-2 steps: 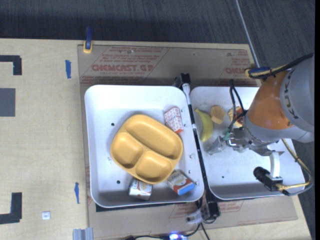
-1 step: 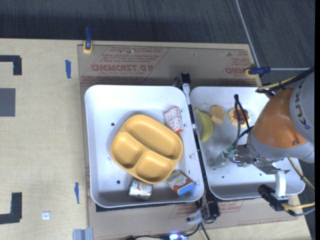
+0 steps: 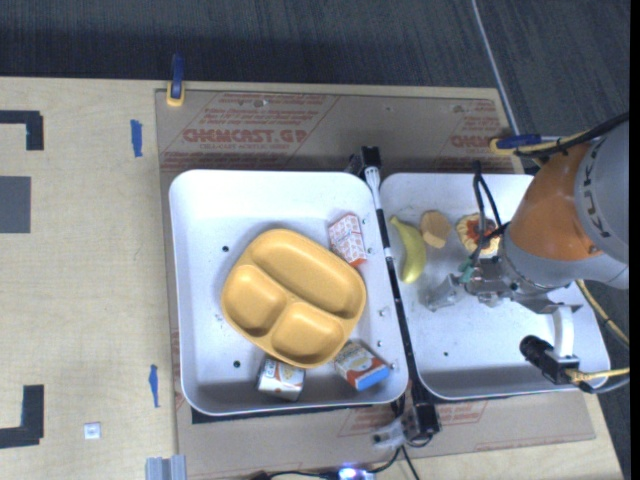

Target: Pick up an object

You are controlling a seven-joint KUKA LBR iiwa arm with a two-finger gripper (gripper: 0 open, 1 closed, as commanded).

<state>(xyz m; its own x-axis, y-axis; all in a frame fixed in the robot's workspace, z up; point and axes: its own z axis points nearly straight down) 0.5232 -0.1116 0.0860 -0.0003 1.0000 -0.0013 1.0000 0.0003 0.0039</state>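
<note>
The gripper (image 3: 450,290) hangs low just right of the banana (image 3: 409,251), placed for a grab there; whether its jaws are parted, one cannot tell.

A yellow banana (image 3: 409,251) lay curved in the right bin (image 3: 500,368), just inside its left wall and near the far corner. A small tan roundish item (image 3: 435,229) sat touching the banana's far right side. Beyond that, further from the banana, lay a red-and-yellow item (image 3: 471,232), partly hidden by the arm.
</note>
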